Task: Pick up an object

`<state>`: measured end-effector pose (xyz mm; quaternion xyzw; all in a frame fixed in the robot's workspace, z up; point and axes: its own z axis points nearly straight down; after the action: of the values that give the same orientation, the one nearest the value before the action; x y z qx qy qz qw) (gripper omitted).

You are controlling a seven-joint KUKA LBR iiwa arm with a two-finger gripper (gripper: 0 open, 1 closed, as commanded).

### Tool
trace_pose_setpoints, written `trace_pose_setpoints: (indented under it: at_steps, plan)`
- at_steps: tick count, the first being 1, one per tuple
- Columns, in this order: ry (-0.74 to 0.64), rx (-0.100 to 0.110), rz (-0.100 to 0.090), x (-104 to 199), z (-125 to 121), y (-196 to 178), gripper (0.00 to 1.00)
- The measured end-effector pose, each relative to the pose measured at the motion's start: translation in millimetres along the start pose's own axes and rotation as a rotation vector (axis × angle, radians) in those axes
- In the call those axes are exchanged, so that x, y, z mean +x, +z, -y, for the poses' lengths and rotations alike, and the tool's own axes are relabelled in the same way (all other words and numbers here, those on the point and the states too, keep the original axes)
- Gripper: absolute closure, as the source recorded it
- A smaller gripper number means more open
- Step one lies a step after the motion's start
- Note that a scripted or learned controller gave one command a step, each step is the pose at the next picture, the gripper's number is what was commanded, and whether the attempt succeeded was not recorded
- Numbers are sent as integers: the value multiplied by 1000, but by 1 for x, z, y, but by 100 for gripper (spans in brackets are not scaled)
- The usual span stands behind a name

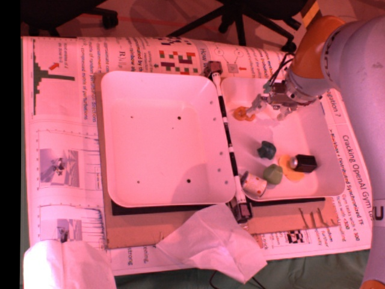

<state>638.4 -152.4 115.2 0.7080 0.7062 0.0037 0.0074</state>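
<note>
**Tool low in the right bin, nothing between its fingers**

At the near edge of the bench [180, 268], at 6 o'clock, a crumpled white tissue [210, 241] lies on the printed posters, with a second wad of white paper [66, 265] at 7 o'clock. A sheet of brown cardboard [135, 230] shows under the near rims of both bins.

The left bin [120, 179] takes up the middle of the view. The right bin [313, 188] sits just beside it at 3 o'clock, and a thin black-and-white striped bar [227, 134] runs along the seam between them.

In the right bin's near corner, at about 4 o'clock, a small white cup [254, 185] lies tipped on its side close to the striped bar. Just beside it, towards 3 o'clock, sits a green lump [273, 173], touching a flat orange disc [293, 172]. A black block [304, 162] with a shiny end rests on the far side of that disc. A dark teal lump [266, 150] stands a little apart, further up the bin.

Further still, at about 2 o'clock, the tool [263, 109] hangs low over the bin floor with its fingers spread moderately apart and gripping nothing. A small orange ring [243, 114] lies just beside its left fingertip. The grey arm [355, 53] with its orange band [316, 41] comes in from 2 o'clock.

Beyond the bench, at 12 o'clock, the black legs of office chairs [240, 17] stand on the floor.
</note>
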Motion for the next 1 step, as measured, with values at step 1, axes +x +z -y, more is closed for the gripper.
trace_pose_setpoints:
  at_steps: [1]
  plan:
    - [4, -7, 0, -1, -2, -12, 100]
